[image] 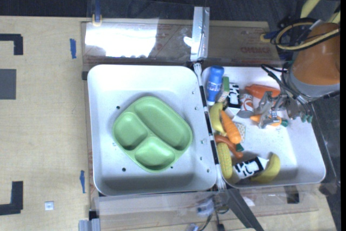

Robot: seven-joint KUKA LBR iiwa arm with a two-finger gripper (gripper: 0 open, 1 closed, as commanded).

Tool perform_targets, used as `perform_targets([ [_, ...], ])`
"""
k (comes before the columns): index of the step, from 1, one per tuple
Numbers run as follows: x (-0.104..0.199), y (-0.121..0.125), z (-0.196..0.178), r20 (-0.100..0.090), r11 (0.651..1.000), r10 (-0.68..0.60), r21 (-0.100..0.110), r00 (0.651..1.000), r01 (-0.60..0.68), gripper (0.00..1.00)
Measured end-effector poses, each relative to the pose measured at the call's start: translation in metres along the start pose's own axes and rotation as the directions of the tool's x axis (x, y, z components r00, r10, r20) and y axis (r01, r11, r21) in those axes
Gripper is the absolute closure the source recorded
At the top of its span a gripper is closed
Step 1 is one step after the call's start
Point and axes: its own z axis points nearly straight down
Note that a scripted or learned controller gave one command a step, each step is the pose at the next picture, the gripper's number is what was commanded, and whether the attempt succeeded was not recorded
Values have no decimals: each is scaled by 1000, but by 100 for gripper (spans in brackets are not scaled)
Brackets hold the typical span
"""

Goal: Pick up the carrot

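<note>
Far left of the claw (268, 114), a green divided plate (153, 132) sits in the left bin (102, 84). Nearer, just left of the claw in the right bin (303, 154), the carrot (231, 128) lies beside a banana (217, 118) and below a blue bottle (214, 82). Whether the claw is wide or narrow, I cannot tell.

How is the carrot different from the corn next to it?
The carrot is orange with a green tip; the corn is yellow. The carrot lies at a slant, higher up in the right bin; the corn lies nearly straight along the bin's left wall, lower down. The carrot narrows toward one end; the corn keeps an even width. Both are long toy foods lying flat in the same bin.
</note>
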Motion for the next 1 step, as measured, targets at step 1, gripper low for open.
perform_targets([
  [1, -42, 31, -93, -12, 1000, -5, -1, 1000, 5, 100],
])
